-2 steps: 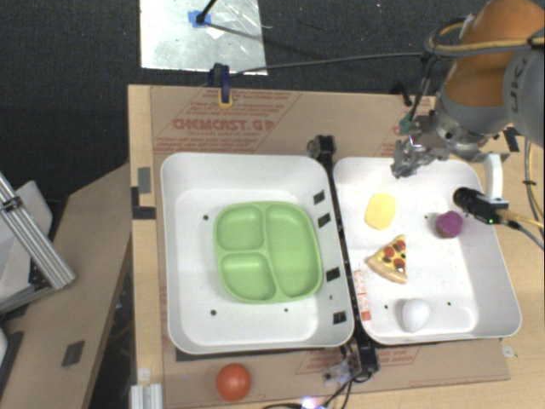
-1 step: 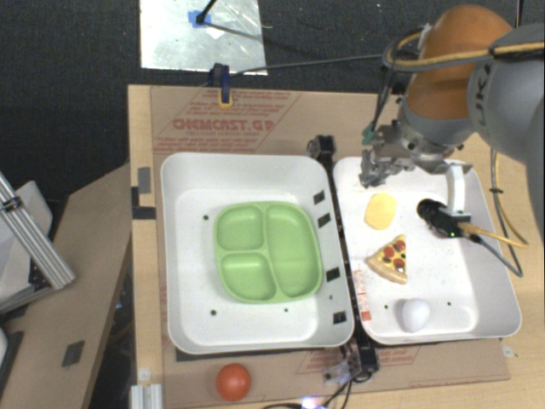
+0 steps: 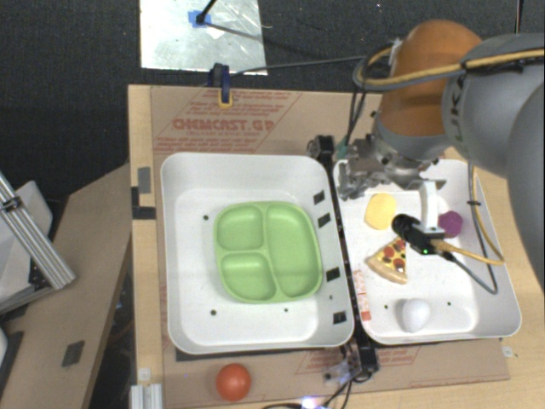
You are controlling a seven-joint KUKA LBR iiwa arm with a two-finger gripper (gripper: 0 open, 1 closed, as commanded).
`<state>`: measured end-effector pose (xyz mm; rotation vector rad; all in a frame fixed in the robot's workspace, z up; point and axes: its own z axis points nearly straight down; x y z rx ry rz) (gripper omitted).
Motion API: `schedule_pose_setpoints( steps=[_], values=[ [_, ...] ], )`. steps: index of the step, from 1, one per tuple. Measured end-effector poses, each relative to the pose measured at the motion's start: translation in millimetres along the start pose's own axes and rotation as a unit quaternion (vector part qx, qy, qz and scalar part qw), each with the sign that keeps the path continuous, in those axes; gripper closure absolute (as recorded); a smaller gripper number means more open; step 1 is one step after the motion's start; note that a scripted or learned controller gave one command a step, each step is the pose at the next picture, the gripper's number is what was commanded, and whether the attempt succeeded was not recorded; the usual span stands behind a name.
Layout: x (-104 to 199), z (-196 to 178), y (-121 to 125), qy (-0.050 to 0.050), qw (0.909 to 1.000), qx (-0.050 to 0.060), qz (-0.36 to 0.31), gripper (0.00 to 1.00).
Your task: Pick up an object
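Evenly and brightly lit from above, soft shadows, mild glare on white bins (image 3: 255, 170), slightly grainy, dark backdrop.

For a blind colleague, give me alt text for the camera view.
A grey robot arm hangs over the right bin, which holds a pizza slice, yellow piece, purple piece and white ball. The left bin holds a green divided tray.

Robot lab, grey arm (image 3: 485, 100) over two white bins (image 3: 183, 331) on a cardboard-covered bench (image 3: 230, 122), black backdrop curtain (image 3: 68, 58), aluminium rail (image 3: 34, 237), loose cables (image 3: 477, 258)
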<state>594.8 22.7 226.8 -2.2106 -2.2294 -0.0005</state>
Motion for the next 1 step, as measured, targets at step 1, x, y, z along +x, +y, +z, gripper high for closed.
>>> schedule_pose_setpoints(
  steps=[1],
  values=[
    [51.0,-8.0,-11.1,0.0,1.0,-0.001,-0.001,1.0]
  ],
)
